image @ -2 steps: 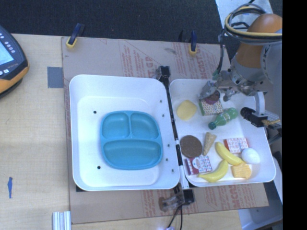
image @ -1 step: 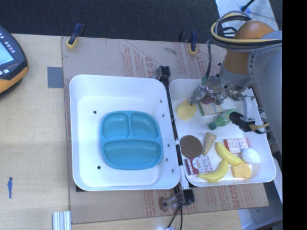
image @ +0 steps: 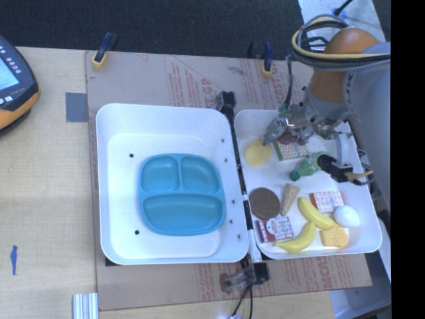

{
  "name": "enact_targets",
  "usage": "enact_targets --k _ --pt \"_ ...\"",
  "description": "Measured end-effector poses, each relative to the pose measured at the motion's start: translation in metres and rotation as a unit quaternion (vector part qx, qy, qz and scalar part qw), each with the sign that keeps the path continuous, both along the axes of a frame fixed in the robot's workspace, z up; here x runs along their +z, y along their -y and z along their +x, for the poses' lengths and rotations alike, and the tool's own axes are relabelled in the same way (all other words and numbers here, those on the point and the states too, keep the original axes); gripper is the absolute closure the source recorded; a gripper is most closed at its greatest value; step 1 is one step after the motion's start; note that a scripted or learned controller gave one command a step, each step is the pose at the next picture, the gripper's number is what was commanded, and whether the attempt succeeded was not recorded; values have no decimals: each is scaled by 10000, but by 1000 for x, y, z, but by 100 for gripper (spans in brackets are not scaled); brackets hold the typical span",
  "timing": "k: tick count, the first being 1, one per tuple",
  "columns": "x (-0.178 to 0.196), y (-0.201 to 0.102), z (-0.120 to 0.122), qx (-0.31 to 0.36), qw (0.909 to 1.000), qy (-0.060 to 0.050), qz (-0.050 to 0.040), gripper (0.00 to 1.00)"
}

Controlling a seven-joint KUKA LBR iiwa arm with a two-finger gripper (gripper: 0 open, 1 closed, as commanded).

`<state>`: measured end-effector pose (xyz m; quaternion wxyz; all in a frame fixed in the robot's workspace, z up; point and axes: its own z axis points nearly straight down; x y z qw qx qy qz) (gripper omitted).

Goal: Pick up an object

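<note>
The right bin (image: 372,241) holds several toy foods: a yellow lemon (image: 257,153), a green bottle (image: 306,168), a brown cookie (image: 265,203), a cone (image: 289,197), two bananas (image: 307,226), a white egg (image: 346,216), a cheese wedge (image: 334,237) and small printed packets (image: 275,228). My gripper (image: 287,133) is low over the bin's far end, right above a green-edged packet (image: 290,150) and just right of the lemon. Nothing is visibly between its fingers.
The left bin (image: 113,178) holds a blue divided plate (image: 180,193). The grey arm with its orange band (image: 345,52) comes in from the upper right. A yellow-black handheld device (image: 13,78) lies on the bench at far left. Clamps (image: 102,50) hold the cardboard's back edge.
</note>
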<state>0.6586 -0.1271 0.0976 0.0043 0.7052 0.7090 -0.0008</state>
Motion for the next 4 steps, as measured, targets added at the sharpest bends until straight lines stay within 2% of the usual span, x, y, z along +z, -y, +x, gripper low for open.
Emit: enact_targets --k 1,2,3,4 --pt "0 -1 0 3 10000 3 1 0" --pt "0 25 -37 1 10000 30 14 0" --pt "0 5 1 3 10000 12 5 0" --pt "9 6 0 7 10000 -2 14 100"
